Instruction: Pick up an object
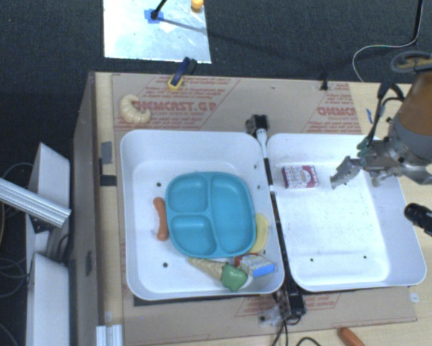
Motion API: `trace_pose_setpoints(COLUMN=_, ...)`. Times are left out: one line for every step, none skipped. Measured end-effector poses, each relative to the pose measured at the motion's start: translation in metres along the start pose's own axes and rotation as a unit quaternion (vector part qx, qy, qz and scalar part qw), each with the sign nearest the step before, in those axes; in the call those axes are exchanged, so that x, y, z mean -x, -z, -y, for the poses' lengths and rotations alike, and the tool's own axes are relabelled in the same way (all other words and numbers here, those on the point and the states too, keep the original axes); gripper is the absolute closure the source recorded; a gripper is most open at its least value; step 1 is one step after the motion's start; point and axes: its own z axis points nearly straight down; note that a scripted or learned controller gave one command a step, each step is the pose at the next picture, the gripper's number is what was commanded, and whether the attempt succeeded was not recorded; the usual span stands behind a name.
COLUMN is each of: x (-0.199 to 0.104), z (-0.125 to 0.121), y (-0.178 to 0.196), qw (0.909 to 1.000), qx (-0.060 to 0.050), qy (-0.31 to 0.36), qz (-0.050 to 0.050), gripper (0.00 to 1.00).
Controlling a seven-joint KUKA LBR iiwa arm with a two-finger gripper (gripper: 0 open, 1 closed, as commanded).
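White right bin (pixel 389 265): small red-and-white packet (pixel 299 176), far left.
Fingers (pixel 343 173): state unclear, beside packet.
Advice: centre over packet, descend squarely.

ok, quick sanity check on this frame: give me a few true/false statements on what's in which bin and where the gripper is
1. The blue divided plate lies in the left bin. True.
2. The small red-and-white packet lies in the left bin. False: it is in the right bin, near its back-left corner.
3. The gripper is over the right bin. True.
4. The gripper holds the packet. False: the packet lies on the bin floor, apart from it.
5. The orange sausage sits on top of the plate. False: it lies on the bin floor beside the plate's left edge.
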Motion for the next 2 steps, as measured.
trace_pose_setpoints(x=-0.035, z=-0.037, y=-0.064, qw=1.0000, qx=-0.001, qy=0.001, qz=0.000, gripper=0.00)
trace_pose_setpoints(x=0.023, z=-0.077, y=-0.144, qw=1.0000, qx=0.006, qy=0.000, qz=0.002, gripper=0.00)
